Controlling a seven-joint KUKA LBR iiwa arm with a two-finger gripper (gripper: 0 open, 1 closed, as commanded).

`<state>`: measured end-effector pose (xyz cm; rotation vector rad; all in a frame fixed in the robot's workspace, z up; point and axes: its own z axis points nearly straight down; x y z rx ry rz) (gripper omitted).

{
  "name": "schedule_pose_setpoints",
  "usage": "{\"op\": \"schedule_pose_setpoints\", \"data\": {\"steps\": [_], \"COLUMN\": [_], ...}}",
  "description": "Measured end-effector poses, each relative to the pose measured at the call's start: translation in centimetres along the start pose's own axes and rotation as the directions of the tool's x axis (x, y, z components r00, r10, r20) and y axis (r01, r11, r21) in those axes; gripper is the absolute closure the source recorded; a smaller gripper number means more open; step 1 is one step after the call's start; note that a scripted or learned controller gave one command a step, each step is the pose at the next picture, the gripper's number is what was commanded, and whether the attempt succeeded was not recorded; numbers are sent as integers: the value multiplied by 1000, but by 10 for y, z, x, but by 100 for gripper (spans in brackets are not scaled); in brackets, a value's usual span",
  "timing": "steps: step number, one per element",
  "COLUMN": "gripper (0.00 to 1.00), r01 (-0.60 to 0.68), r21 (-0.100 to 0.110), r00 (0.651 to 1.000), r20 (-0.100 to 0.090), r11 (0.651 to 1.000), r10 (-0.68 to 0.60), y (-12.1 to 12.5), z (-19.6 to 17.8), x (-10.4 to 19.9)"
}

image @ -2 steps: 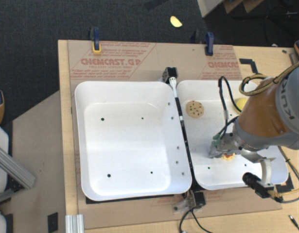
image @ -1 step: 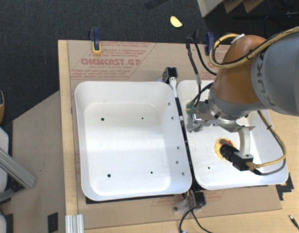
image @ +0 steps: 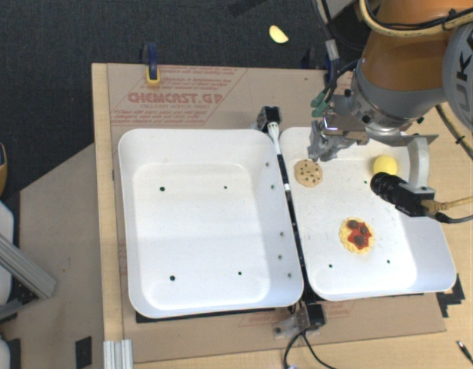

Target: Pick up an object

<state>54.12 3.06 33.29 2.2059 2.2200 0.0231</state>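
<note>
The counter (image: 182,91) is a brown board with red lettering printed along its far edge, and it carries two shallow white bins side by side, their inner walls touching down the middle. A blue and yellow clamp (image: 151,64) grips the counter's far edge near its left corner, and a black clip (image: 268,118) sits at the far end of the seam between the bins.

The left bin (image: 124,206) shows its bare white floor with a few small dark dots. The right bin (image: 421,260) holds three loose things. A round toy pizza (image: 357,235), yellow with red topping, lies near the middle of the bin's near half. A chocolate-chip cookie (image: 308,173) lies flat near the bin's far-left corner, just beside the wall shared with the left bin. A small yellow ball (image: 384,165) rests near the far edge, towards the right side, well apart from the cookie.

The arm (image: 409,60), grey with an orange band, reaches in over the right bin's far-right corner and points downward. Its claw (image: 322,151) hangs over the far-left corner, just above the cookie's far edge. Whether the claw is released or clenched cannot be told, and nothing is seen grasped in it.
</note>
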Motion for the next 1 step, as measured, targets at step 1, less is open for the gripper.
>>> {"op": "schedule_pose_setpoints", "data": {"steps": [1], "gripper": [100], "r01": [0], "r21": [-2], "r00": [1000], "r20": [-3], "r11": [1000], "r10": [0], "y": [-13], "z": [-155], "x": [37]}}
